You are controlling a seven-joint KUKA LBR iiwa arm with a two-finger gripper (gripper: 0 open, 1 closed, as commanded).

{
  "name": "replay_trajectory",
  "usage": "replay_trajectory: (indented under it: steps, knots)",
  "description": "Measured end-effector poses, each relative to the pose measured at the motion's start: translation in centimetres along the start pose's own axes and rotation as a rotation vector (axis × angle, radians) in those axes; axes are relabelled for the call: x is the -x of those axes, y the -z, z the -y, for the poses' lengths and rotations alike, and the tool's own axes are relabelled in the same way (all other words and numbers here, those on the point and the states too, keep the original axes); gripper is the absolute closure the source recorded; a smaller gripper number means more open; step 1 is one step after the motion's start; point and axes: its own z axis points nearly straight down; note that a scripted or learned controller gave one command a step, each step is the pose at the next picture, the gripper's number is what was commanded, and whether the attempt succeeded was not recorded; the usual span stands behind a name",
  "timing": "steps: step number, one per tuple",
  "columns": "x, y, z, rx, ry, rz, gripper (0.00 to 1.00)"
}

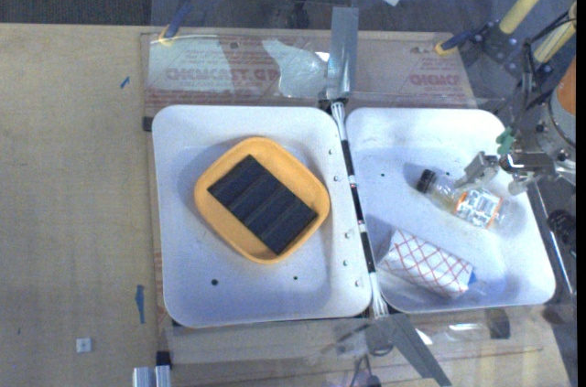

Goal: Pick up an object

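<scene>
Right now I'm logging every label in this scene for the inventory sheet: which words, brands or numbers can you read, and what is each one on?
Red lettering on the clear panel behind the left bin: mirrored and blurred, not readable.
Red lettering on the panel behind the right bin: blurred, not readable.
Label on the small clear bottle: orange and white print, too small to read.
Red-checked paper packet: pattern, no legible words.
Yellow dish: no text seen.
</scene>
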Motion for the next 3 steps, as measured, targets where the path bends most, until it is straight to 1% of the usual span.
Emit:
replay_trajectory:
  steps: [1,2,3]
  knots:
    - [0.8,-9.5,-7.5,0.002,-0.152,0.001,0.0]
    - [5.5,-19.0,-10.0,0.009,-0.122,0.002,0.0]
    - [5.6,-18.0,-10.1,0.012,-0.125,0.002,1.0]
